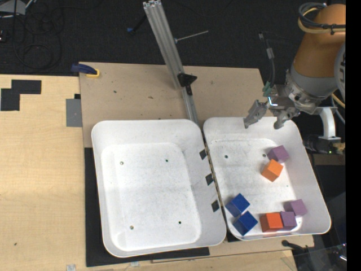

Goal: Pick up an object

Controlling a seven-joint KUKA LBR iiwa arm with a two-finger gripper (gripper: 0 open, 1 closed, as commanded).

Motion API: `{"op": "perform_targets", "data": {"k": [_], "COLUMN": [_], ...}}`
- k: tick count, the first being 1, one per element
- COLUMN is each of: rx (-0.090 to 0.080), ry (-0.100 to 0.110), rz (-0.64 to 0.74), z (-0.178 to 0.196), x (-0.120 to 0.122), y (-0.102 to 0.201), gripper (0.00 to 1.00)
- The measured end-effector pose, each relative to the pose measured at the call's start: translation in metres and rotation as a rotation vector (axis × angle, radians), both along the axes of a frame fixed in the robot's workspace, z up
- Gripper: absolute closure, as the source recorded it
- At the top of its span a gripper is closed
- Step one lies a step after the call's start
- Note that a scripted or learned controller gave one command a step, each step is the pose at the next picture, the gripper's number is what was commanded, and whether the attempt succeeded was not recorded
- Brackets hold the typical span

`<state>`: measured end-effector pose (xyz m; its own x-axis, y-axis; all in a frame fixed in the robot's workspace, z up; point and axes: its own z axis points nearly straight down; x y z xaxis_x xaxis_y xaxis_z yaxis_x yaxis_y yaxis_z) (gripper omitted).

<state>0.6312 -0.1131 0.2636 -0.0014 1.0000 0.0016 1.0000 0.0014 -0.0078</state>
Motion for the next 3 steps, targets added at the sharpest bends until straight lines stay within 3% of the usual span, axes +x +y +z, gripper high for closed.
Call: {"op": "perform_targets", "data": {"k": [1,3], "rx": [-0.001,0.0], "ry": [-0.005,0.001], "rz": [0.0,-0.005], "z": [0.003,-0.099], "x": [0.001,-0.009], "y": [0.0,-0.002], "gripper": [0.0,0.0]}}
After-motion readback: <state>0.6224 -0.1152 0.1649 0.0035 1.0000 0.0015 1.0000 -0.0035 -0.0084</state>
